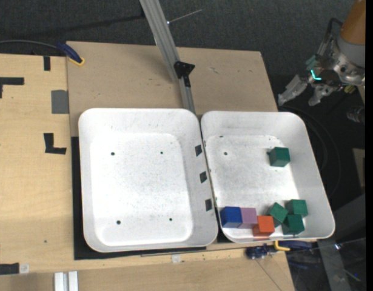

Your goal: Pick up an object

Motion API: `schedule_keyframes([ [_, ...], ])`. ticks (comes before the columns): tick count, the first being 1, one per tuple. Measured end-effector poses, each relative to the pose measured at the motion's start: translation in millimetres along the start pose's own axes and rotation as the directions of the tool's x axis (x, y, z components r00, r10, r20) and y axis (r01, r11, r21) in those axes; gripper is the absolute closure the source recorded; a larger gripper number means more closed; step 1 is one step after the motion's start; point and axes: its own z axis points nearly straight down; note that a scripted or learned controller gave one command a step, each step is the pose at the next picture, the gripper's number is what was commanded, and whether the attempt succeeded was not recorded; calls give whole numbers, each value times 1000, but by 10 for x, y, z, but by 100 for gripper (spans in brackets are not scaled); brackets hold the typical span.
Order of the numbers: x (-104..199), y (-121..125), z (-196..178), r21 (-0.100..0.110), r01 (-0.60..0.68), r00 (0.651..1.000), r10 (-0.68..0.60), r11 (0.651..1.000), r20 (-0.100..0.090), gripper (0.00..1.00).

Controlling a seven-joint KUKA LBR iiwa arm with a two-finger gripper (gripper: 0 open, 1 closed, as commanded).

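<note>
The right bin (253,116) holds several small blocks. One green block (279,156) lies alone near its right wall. Along the front edge sit a blue block (231,216), a purple block (248,215), an orange block (264,224) and three green blocks (288,216) packed together. My gripper (300,97) hangs beyond the far right corner of this bin, outside it and well away from all the blocks. Its fingers are spread open and hold nothing.
The left bin (137,114) sits beside the right one. A slanted metal pole (165,35) runs down to the gap between the bins at the back. A blue and yellow tool (71,53) lies at the bench's far left corner.
</note>
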Motion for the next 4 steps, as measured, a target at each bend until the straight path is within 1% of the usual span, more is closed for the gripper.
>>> schedule_keyframes([
  [1,5,2,436,4,-1,1000,1,1000,-1,0],
  [2,53,93,977,5,1,1000,-1,1000,-2,0],
  [3,63,109,1420,4,0,1000,0,1000,-1,0],
  [4,65,125,1281,-1,2,1000,-2,1000,1,100],
])
